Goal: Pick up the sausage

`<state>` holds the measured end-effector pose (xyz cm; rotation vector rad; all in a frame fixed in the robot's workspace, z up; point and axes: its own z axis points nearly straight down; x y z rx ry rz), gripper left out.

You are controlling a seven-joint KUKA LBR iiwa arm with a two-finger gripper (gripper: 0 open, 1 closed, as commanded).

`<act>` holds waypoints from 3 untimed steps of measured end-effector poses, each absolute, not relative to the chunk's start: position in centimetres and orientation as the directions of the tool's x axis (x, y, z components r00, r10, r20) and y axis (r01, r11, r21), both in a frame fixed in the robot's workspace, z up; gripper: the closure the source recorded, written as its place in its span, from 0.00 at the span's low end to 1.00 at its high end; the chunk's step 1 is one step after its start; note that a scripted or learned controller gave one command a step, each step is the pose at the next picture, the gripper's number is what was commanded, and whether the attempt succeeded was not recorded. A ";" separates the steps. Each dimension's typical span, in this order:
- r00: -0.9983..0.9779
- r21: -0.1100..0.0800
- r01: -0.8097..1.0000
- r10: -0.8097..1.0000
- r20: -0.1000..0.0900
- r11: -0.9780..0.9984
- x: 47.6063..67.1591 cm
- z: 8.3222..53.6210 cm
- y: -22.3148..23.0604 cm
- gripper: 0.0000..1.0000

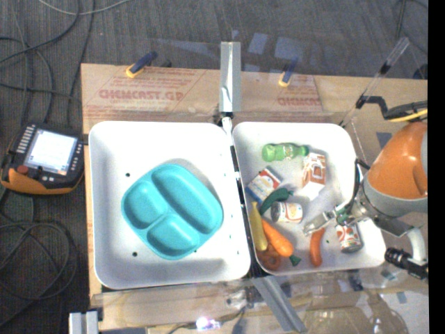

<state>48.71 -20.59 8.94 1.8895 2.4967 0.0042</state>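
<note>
The sausage [316,247], a short red-orange link, lies near the front of the right bin [348,139], pointing roughly front to back. My gripper [325,220] reaches in from the right and hangs just above and behind the sausage's far end, at the end of the grey arm with the orange band [403,167]. Nothing shows as held in it. A small red and white can [350,237] lies just right of the sausage, under the wrist.
The right bin also holds a green bottle [285,151], two small cartons [314,170] [264,183], a lying tin [288,211], a carrot [278,241] and a yellow banana [258,228] by the left wall. A teal divided plate [172,209] sits in the left bin [104,186].
</note>
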 end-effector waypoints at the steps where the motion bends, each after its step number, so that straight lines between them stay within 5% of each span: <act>1: -0.271 0.014 0.962 0.962 -0.010 0.272 48.9 10.0 -20.7 1.00; 2: -0.271 0.014 0.962 0.962 -0.010 0.272 48.9 10.0 -20.6 0.00; 3: -0.271 0.010 0.963 0.963 -0.009 0.271 48.7 9.0 -20.5 0.00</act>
